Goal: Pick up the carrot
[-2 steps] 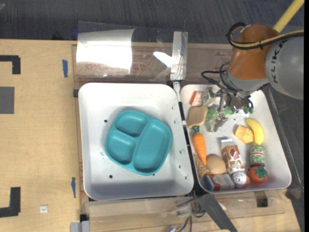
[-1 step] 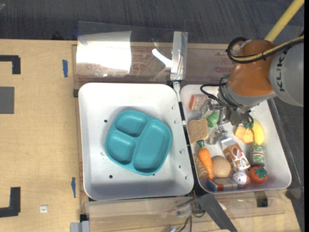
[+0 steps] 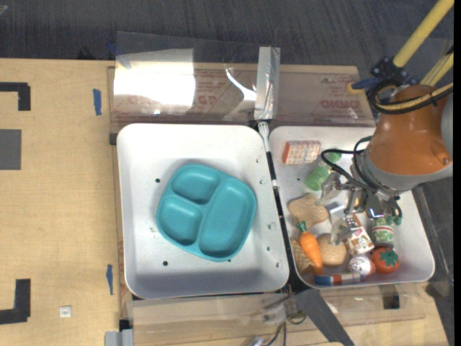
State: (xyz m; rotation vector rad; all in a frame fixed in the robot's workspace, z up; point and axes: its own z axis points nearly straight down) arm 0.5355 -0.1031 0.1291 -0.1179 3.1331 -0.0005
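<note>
- Carrot (image 3: pixel 310 249) lies in right bin (image 3: pixel 425 254), lower-left part, green top twd upper left, touching tan pieces beside it.
- Jaws (image 3: pixel 351 209) hang low over the bin's middle, up-right of carrot, not on it; released or clenched – can't tell.
- Left bin (image 3: pixel 137 150) has teal divided plate (image 3: pixel 207 211).
- Tomato (image 3: pixel 385 259) nr right bin's lower-right corner.

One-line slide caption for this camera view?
Gripper hovers over the cluttered right bin, carrot lying below-left; teal tray in left bin.

cardboard (image 3: pixel 328 103) print (reddish), illegible
</note>
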